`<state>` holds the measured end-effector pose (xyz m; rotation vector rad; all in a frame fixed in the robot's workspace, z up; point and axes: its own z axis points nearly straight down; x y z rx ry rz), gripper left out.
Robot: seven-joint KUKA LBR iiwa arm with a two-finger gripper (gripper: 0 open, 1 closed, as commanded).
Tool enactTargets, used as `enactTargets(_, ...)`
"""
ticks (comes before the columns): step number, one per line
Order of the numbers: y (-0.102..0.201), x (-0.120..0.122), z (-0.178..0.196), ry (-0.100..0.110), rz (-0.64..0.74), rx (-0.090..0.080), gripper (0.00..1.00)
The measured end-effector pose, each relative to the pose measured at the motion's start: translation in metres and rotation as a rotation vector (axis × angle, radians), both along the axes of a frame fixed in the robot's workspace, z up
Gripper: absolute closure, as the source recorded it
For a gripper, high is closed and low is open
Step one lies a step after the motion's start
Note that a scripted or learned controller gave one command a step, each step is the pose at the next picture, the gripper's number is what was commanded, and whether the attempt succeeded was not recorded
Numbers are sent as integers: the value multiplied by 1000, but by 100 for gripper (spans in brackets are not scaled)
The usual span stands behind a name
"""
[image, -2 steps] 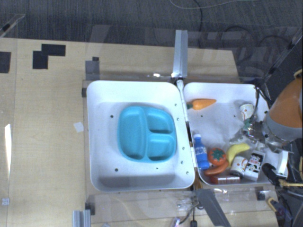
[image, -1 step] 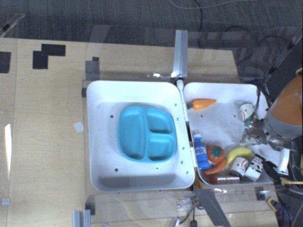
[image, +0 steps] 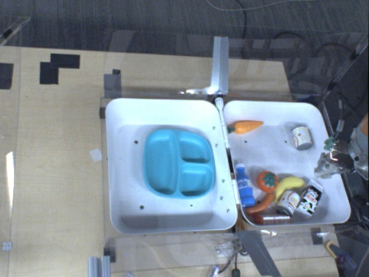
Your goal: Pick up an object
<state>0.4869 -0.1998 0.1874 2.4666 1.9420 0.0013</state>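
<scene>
Objects to pick: all lie in the right bin (image: pixel 323 115), none between the claw's fingers.
Carrot: an orange carrot (image: pixel 246 127) with a green end lies near the bin's upper left corner, well apart from the rest.
Small can: a white can (image: pixel 301 137) lies on its side toward the upper right, alone.
Bottle: a blue bottle (image: pixel 244 186) lies along the left wall.
Cluster: a tomato-like red and green toy (image: pixel 267 180), a yellow banana (image: pixel 289 184), a red chili-like piece (image: pixel 262 203), a small jar (image: pixel 289 202) and a black-and-white carton (image: pixel 310 199) crowd together in the lower part, touching one another.
Claw: the claw (image: pixel 330 164) hangs at the right rim of the right bin, just above the carton and apart from it; whether its fingers are spread or pressed together cannot be told at this size.
Arm: enters from the right edge, an orange band (image: pixel 364 129) just showing.
Left bin: the left bin (image: pixel 124 154) holds a blue divided plate (image: pixel 176 161) near its middle.
Bench: the pale wooden bench (image: pixel 52 172) carries both bins side by side.
</scene>
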Motion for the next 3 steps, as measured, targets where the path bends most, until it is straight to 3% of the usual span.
enactTargets(1,29,58,36,2,28,0,100)
enactTargets(2,62,112,14,0,96,0,100)
enactTargets(3,48,89,118,-1,110,0,100)
